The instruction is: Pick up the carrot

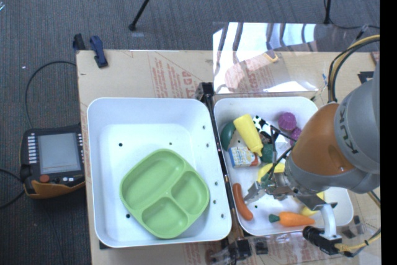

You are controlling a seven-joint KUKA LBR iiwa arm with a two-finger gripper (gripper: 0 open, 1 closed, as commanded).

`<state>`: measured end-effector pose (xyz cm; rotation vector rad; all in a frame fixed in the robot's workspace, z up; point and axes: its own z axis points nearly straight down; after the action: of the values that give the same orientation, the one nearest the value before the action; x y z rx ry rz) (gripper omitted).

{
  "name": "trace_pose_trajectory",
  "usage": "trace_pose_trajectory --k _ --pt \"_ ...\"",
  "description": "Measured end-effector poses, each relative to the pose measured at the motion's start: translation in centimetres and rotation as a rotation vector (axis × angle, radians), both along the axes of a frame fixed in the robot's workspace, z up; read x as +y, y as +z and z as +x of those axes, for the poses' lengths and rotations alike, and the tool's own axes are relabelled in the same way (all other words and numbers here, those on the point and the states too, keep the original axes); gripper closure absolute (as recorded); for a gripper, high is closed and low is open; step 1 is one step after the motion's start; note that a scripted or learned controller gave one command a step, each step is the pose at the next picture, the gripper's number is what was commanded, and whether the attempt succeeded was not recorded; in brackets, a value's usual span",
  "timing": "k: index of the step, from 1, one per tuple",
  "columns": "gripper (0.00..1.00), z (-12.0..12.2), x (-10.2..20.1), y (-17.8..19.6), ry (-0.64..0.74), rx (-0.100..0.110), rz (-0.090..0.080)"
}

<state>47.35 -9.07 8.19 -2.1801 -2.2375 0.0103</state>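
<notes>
The carrot (296, 218), orange with a small green top at its left end, lies flat near the front edge of the right bin (309, 103). My gripper (259, 190) hangs low over that bin, just up and left of the carrot and apart from it. It sits between the carrot and a red sausage (242, 202). The grey arm with its orange band (322, 143) comes in from the right and hides the bin's right part.
The right bin also holds a yellow bottle (248, 132), a green item (227, 131), purple grapes (286, 121), a small carton (242, 156) and a yellow piece (270, 170). A green divided plate (164, 193) lies in the left bin (102, 133).
</notes>
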Motion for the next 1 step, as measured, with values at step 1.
trace_pose_trajectory --k 1 --pt "0.00 0.11 0.11 0.64 -0.332 -0.001 -0.007"
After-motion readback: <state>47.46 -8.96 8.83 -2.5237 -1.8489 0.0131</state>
